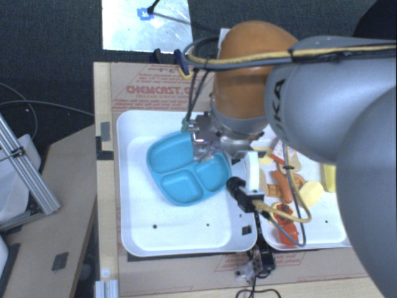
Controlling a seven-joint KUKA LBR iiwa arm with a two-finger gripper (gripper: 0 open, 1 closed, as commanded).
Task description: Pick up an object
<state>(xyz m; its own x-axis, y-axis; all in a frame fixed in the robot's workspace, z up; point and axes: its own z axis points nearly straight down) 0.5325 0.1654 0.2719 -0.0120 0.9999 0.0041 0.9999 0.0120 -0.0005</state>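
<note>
Blue tray (183, 169) crowds left bin (133, 191); front floor free.

Chunky grey KUKA arm with an orange dome

The smooth grey metal arm (335, 104) has a rounded glossy orange band (251, 61), black lettering on its shell, plus black and yellow cables (248, 58) draped over it.

A robotics lab is indicated: two white bins (133, 228) are set on a bench, aluminium framing (25, 172) at nine o'clock, loose cables (37, 104) nearby.

Grey arm (335, 104) reaches in, hand (203, 143) pointing down
</note>
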